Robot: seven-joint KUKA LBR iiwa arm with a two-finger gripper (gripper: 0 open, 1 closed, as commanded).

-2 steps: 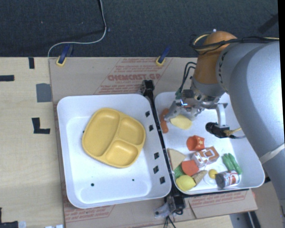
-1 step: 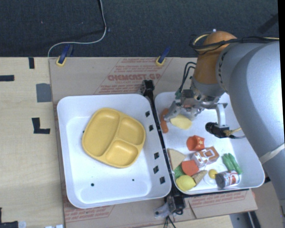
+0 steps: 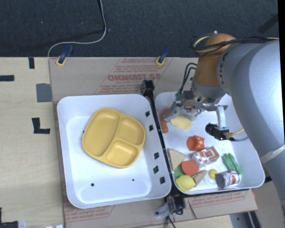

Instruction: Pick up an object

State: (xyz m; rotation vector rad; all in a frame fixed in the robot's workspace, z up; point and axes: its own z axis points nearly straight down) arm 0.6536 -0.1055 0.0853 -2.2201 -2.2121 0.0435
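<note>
Arm: grey bulk [image 3: 258,95] fills the side the pincer reaches in from, orange band [image 3: 211,67] just above the wrist, all of it bent down over the far end of its bin.
Bins: right bin [image 3: 251,150] sits under the pincer; left bin [image 3: 70,153] lies across the divider, well away from it.
Yellow tray: three-compartment yellow tray [image 3: 114,138] rests in the left bin, far off to the pincer's side and of no concern for this grab.
Pincer: pincer [image 3: 186,109] is low in the right bin; whether it is spread or closed I cannot tell from here, the wrist hardware hides the tips.
Pale yellow piece: pale yellow piece [image 3: 181,122] lies right at the pincer, touching or all but touching it, and looks the likely target; I can't say it is gripped.
Orange piece: orange piece [image 3: 164,120] sits just beside the pincer, against the divider wall.
Toy pile: nearer me than the pincer, a red piece [image 3: 196,142], a small carton [image 3: 206,156], a lemon [image 3: 185,182], a green pod [image 3: 231,162] and a dark can [image 3: 228,179], crowded together.
Doing it well: my read is to settle straight down so the tips straddle the pale piece alone, staying clear of the orange one and the wall, close firmly, then lift vertically.
Risk: a rounded toy may squirt out sideways if pinched off-centre.
</note>
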